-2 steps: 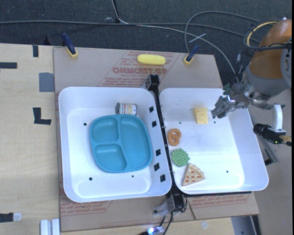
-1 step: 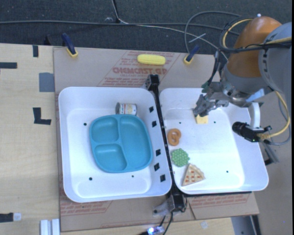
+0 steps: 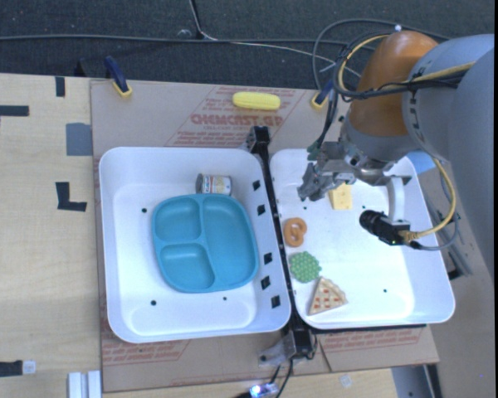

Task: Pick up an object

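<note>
Honestly the hardest bit to read was the two-finger gripper [image 3: 313, 186] itself: it was dark, bunched up under the grey arm with the orange band [image 3: 398, 73], and I couldn't tell what state the claw was in. It hung over the upper left part of the right white bin [image 3: 432, 301], and part of the bin's far edge was hidden behind the arm.

Just beside the gripper, to its right, a small pale yellow cheese-like block [image 3: 341, 198] sat on the bin floor, its top edge tucked under the wrist. Below it lay an orange pretzel-shaped piece [image 3: 295, 231], a green bumpy round thing [image 3: 304, 265] and a pizza-slice-shaped toy [image 3: 324, 295], all spaced apart.

The left white bin [image 3: 120, 305] had a blue divided plastic plate [image 3: 205, 242] with a small tin can [image 3: 213, 184] lying just above it. A yellow banana-like object [image 3: 256, 100] rested on the cardboard behind the bins.
</note>
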You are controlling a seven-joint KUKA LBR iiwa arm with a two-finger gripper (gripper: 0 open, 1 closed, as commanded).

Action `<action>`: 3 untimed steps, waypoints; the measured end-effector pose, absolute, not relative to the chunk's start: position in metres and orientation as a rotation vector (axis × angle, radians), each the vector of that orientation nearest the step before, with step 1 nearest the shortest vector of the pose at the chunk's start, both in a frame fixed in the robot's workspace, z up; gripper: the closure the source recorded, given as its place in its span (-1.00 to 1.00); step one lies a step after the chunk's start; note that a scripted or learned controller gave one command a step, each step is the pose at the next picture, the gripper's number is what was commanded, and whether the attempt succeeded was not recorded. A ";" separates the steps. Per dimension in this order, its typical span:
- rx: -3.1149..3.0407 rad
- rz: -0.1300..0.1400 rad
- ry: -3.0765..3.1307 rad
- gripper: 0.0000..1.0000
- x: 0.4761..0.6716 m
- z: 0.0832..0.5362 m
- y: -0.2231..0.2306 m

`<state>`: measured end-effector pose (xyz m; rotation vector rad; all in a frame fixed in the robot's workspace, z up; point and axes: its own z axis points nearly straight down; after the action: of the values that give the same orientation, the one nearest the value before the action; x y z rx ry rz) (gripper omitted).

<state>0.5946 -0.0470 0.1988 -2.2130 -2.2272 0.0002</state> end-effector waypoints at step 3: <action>-2.213 0.001 -2.227 1.00 0.586 0.199 0.100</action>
<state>0.5862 0.0996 0.1989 -2.2131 -2.2273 0.0009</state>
